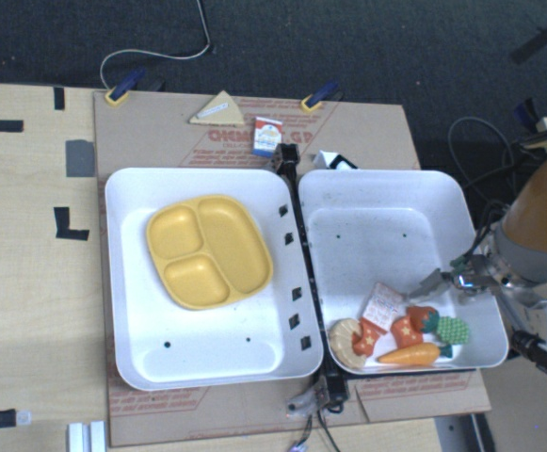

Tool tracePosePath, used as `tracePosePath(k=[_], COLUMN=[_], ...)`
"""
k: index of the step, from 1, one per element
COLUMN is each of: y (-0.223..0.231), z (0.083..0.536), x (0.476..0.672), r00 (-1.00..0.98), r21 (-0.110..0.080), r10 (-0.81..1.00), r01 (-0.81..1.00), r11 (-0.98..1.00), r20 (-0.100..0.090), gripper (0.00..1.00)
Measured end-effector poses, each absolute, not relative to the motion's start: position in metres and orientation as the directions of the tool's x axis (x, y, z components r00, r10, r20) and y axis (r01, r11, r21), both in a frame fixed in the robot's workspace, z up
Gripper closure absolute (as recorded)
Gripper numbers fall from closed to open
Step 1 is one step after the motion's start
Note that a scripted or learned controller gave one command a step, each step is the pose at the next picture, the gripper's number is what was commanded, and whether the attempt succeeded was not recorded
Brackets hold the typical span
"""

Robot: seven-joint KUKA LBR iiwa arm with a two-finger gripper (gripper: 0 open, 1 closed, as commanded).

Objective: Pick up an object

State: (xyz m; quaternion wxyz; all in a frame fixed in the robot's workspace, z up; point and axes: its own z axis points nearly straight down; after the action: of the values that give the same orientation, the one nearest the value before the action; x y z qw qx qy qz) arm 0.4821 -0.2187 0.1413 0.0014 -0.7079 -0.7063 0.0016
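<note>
Red toy tomato (408, 329) just below end effector (430, 282), apart

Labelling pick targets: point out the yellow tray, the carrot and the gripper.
yellow tray (209, 250): camera view, on the ridge where its three compartments meet.
carrot (409, 354): camera view, on the middle of its orange body.
gripper (431, 282): camera view, at the fingertips, above the right bin.

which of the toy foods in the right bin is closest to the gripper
The red toy, just below the gripper. The green piece sits lower right of it, and the orange carrot and the round tan piece lie farther off toward the bin's front edge.
</note>
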Motion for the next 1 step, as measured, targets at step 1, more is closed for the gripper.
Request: tracePosePath(k=[1], y=[-0.1665], z=[0.0884], x=[0.4854], r00=[0.001], r21=[0.005], r10=[1.0], r01=[1.0], r11=[-0.001], r20=[-0.002], gripper=[0.0])
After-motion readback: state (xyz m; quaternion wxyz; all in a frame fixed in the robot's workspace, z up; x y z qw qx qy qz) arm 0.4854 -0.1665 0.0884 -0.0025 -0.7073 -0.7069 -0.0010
